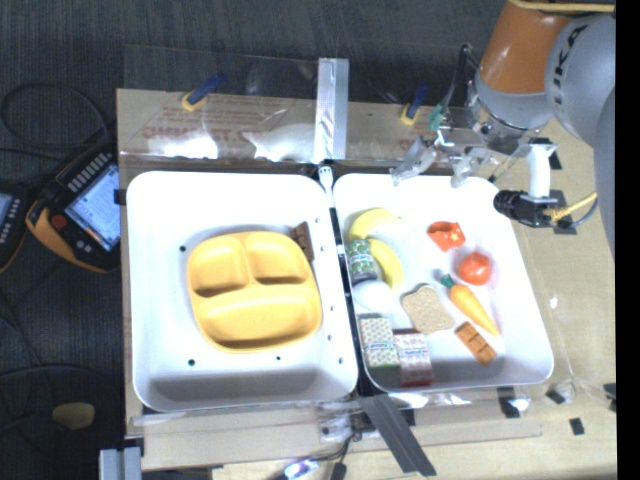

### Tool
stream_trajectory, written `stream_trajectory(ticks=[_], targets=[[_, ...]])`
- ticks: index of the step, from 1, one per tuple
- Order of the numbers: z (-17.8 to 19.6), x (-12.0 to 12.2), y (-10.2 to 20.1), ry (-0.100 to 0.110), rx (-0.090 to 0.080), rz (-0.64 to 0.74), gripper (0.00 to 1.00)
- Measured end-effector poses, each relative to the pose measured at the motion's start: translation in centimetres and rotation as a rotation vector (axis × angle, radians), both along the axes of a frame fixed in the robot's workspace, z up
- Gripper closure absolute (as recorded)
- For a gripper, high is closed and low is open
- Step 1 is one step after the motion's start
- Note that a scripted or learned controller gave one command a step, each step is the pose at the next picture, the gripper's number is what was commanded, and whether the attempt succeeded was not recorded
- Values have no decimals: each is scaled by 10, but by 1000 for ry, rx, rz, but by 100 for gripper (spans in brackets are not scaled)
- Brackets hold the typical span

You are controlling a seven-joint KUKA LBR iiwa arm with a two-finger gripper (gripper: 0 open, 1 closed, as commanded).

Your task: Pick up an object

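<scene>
Several toy foods (447,288) below the open, empty pincer (434,168).

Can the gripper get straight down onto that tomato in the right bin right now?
Probably yes: the tomato lies uncovered, with only a carrot close beside it, and the gripper hangs over the bin's far edge.

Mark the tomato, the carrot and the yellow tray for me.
tomato (476,267): camera view, middle of its red body, in the right bin.
carrot (475,312): camera view, middle of its orange length, just below the tomato.
yellow tray (254,290): camera view, floor of its large front compartment, in the left bin.
</scene>
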State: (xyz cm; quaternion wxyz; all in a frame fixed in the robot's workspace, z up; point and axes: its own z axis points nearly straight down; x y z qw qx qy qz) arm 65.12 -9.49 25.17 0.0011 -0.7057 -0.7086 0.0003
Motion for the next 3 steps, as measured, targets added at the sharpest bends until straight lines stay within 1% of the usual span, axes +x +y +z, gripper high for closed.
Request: stream_trajectory(ticks=[1, 2, 3], targets=[[-34, -6, -46, 1, -4, -37, 0], [-87, 1, -80, 0, -6, -26, 0], [-155, 5, -111, -6, 2, -98, 0]])
